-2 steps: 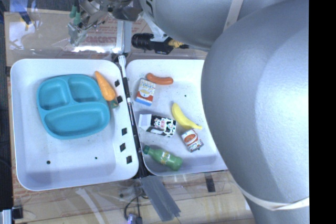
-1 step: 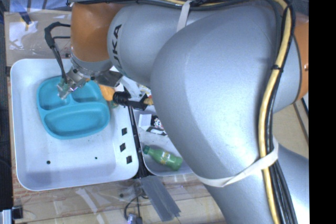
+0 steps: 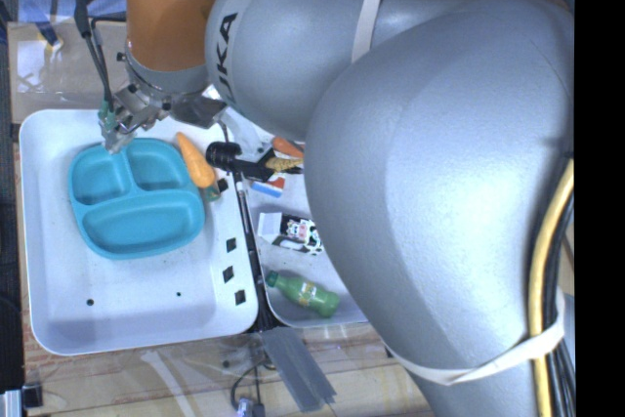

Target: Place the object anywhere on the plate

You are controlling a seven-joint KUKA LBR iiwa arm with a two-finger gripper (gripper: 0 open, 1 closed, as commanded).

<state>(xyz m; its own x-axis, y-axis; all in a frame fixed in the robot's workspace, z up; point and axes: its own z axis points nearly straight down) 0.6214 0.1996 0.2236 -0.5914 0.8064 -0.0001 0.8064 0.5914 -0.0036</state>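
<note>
Hangs low over the left bin point(image 3: 44, 293): the gripper point(image 3: 114, 134), at the far left corner of the blue plate point(image 3: 137, 210), just above its rim. Cannot tell whether open or closed, too small and too dark against the wrist; shows nothing held there. Above it rises the orange band point(image 3: 171, 5), and behind that swells the grey arm point(image 3: 439, 171), covering most of the right side of the bench.

Sits in the far half of the left bin, the plate, with three compartments: two small ones on the far side, one long one on the near side. Holds nothing in any of them.

Lies just beside the plate's far right corner, the orange carrot point(image 3: 195, 161), slanted, touching or nearly touching the rim, not inside a compartment. Stays well apart from the gripper, with the plate's far edge between them.

Holds, in the right bin point(image 3: 283, 312): a green bottle point(image 3: 305, 295) lying on its side near the front, a small black-and-white packet point(image 3: 301, 232) further back, and a black-handled tool point(image 3: 236, 159) near the dividing wall.
</note>
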